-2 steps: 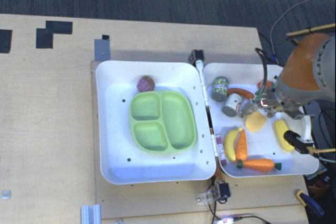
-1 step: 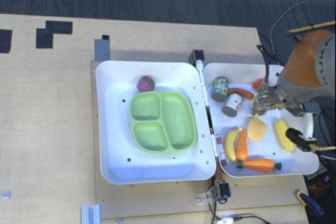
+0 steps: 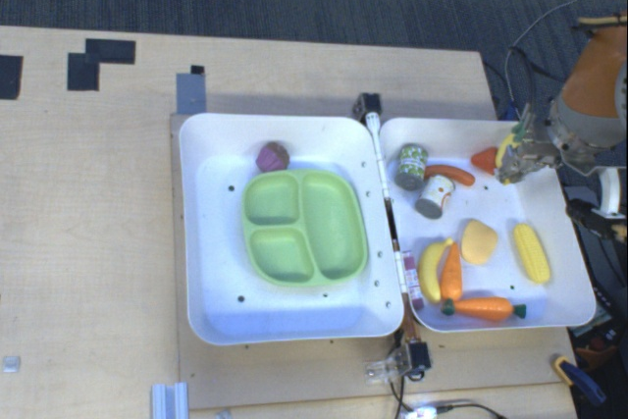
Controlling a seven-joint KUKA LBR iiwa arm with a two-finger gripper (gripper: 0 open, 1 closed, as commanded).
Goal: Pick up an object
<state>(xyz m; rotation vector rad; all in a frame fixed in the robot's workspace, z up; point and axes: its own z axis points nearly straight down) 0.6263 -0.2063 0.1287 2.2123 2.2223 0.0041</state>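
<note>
The right bin [image 3: 569,309] holds several toy foods. Among them are a green can [image 3: 411,162], a red sausage [image 3: 449,175], a grey cup [image 3: 433,199] on its side, a pale yellow piece [image 3: 479,241], a corn cob [image 3: 531,252], a banana [image 3: 430,272] and two carrots [image 3: 450,272] [image 3: 484,308]. My gripper [image 3: 512,164] hangs low over the bin's far right corner. It is right beside a small red-orange piece [image 3: 483,159], and a bit of yellow shows at its tip.
The left bin [image 3: 211,309] carries a green divided plate [image 3: 304,226], with a purple onion [image 3: 273,155] behind it. Cables run along the bench at the right edge and near the front between the bins.
</note>
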